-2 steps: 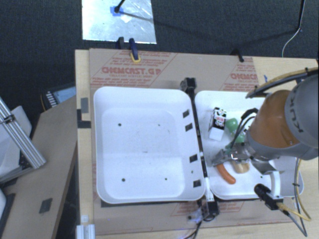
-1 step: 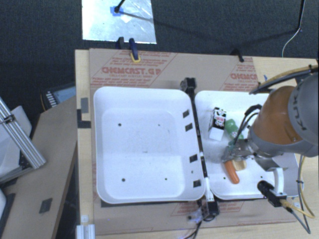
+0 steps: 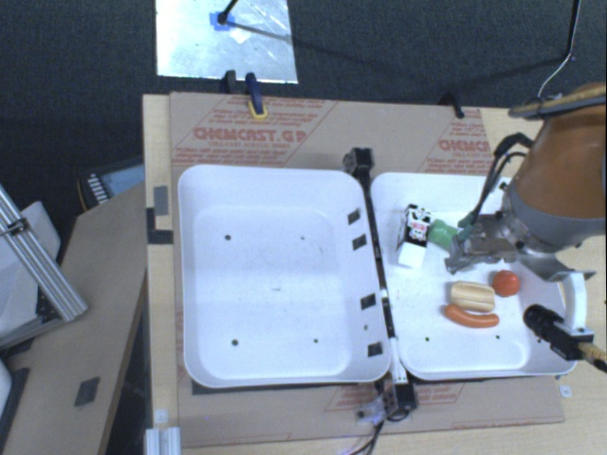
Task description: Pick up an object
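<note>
Dark carpet surrounds a cardboard-covered tabletop (image 3: 285, 131) bearing two white bins. The arm hides part of the bin (image 3: 422, 344) beneath the end effector (image 3: 465, 254), and I cannot tell whether it is clenched or released. Its tip meets a half-hidden green object (image 3: 441, 234). A black-and-white box (image 3: 414, 227) lies beyond that. A red ball (image 3: 505, 282), bun (image 3: 471, 295) and orange sausage (image 3: 471, 318) lie just nearer the camera.

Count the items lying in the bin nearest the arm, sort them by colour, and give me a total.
Black and white: 1, the small carton
Green: 1, the green piece
Red: 1, the round tomato-like piece
Tan: 1, the bun
Orange: 1, the sausage
Total: 5
</note>
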{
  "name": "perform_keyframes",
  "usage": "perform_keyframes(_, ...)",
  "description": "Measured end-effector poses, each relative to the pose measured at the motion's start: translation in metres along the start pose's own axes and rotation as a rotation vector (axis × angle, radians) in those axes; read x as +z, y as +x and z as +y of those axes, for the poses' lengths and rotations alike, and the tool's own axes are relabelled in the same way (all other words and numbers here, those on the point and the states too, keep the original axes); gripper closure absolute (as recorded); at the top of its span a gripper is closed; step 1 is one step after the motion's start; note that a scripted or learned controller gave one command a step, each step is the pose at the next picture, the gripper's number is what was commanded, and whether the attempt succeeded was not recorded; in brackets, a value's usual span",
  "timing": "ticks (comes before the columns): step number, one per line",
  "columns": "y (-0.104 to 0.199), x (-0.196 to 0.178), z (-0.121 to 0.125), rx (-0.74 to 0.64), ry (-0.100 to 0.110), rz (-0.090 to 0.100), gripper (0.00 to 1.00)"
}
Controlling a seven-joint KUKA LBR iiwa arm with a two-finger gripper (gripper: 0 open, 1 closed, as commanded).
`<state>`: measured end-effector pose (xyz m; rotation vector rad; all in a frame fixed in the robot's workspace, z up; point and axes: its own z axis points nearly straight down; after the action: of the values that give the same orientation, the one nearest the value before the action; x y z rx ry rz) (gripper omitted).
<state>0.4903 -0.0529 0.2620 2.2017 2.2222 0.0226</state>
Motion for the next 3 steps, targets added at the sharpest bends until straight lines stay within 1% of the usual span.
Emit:
perform_keyframes(1,0.101,-0.090,0.038,-0.007,0.005,0.004,1.00)
perform_keyframes(2,0.049,-0.038,0.002,0.013,0.022,-0.002,1.00)
perform_keyframes(3,0.097,-0.151,0.046,0.001,0.003,0.001,1.00)
